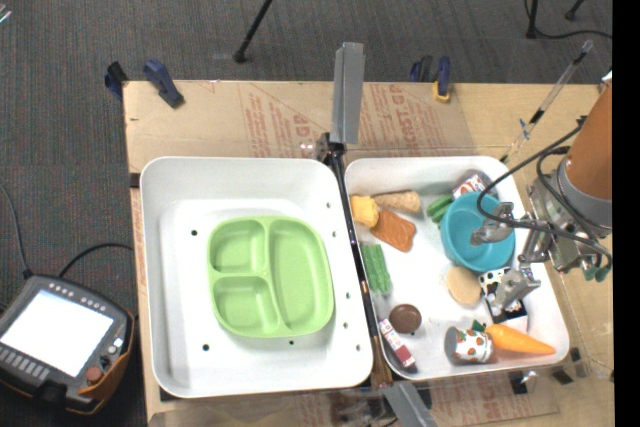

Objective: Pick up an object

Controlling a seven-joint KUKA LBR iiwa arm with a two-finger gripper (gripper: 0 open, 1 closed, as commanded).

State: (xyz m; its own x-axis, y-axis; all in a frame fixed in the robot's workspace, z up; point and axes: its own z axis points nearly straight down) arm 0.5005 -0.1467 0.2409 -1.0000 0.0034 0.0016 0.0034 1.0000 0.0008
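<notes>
My gripper (516,287) reaches in from the right and hangs low over the right bin (430,165), near its right wall. It sits just beside a small black-and-white object (491,282) and right of a tan round piece (463,287). A blue bowl (476,235) lies just up-left of it, partly covered by the wrist's cables. An orange carrot (520,342) and a patterned white cup (467,345) lie below the gripper. I see nothing clearly held.
The right bin also holds a yellow lemon (364,210), a tan bread piece (399,201), an orange-brown fillet (396,231), a green pickle (376,268), a brown ball (405,318) and a red-white can (398,346). The left bin (170,215) bears a green divided plate (270,277).
</notes>
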